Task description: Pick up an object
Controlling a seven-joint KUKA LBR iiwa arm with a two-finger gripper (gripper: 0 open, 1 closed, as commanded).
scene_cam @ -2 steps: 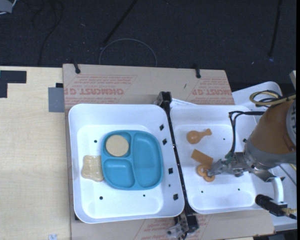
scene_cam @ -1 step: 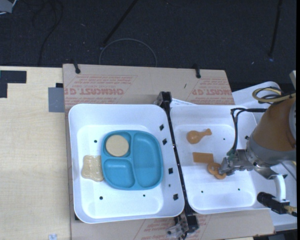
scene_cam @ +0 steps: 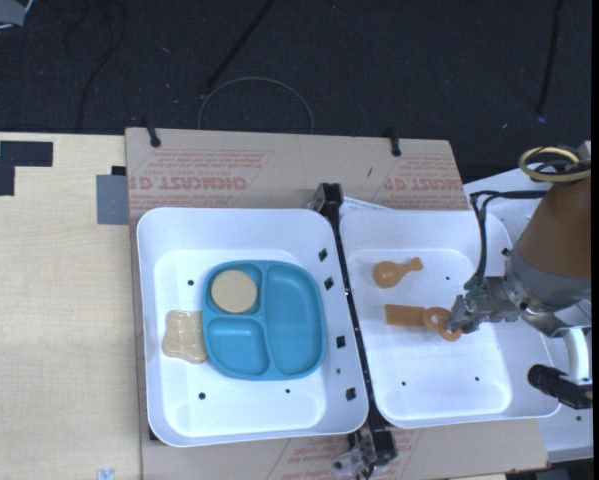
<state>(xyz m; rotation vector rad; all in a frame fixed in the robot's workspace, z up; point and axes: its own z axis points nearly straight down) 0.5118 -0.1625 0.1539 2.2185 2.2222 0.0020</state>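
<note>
1. End effector (scene_cam: 466,313) low in right bin (scene_cam: 429,403) – finger state can't tell.
2. Orange ring-ended piece (scene_cam: 419,318) lies right beside it, touching or not unclear.
3. Left bin (scene_cam: 169,398) – blue tray (scene_cam: 279,333).

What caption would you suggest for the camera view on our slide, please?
KUKA gripper low in the right bin beside an orange ring-ended tool; blue divided tray in the left bin.

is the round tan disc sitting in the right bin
No, the round tan disc lies in a compartment of the blue tray, which sits in the left bin.
</note>
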